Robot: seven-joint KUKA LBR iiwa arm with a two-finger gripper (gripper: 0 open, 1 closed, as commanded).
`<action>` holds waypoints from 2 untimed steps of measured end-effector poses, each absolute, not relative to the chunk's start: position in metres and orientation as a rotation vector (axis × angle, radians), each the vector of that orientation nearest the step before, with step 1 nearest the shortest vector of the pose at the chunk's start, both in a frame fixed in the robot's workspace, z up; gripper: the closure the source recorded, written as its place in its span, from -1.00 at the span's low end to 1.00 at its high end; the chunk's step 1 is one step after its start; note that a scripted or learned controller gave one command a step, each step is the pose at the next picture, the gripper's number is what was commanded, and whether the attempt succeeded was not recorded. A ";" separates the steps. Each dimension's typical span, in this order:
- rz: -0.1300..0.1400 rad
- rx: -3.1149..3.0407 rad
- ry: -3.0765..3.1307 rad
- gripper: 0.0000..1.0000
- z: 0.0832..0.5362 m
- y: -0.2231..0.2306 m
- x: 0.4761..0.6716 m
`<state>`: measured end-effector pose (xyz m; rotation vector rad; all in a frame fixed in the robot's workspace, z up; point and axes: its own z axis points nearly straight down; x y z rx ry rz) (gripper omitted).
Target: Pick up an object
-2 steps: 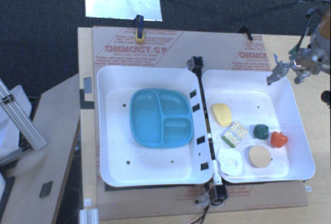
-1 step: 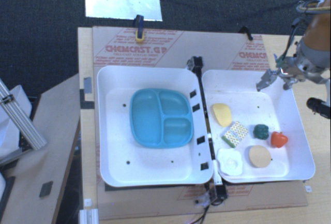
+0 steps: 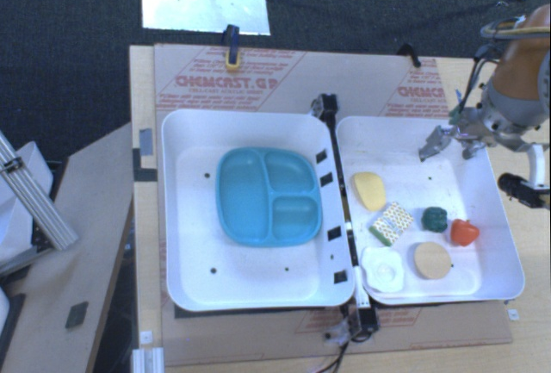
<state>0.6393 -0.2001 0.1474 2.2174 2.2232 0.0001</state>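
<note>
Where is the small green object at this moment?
In the camera view, the green object lies in the right bin, toward its right side, just left of the red object and above the round tan disc.

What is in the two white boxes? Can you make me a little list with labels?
left bin: blue plate with three sections
right bin: yellow piece, checkered block, green lump, red-orange piece, round tan disc, small white cup
gripper: open, above the back of the right bin, holding nothing
nearest thing to gripper: the yellow piece
</note>
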 end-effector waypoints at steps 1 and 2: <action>0.001 2.212 2.227 -1.00 0.093 -0.198 0.650; 0.005 2.208 2.226 1.00 0.106 -0.198 0.651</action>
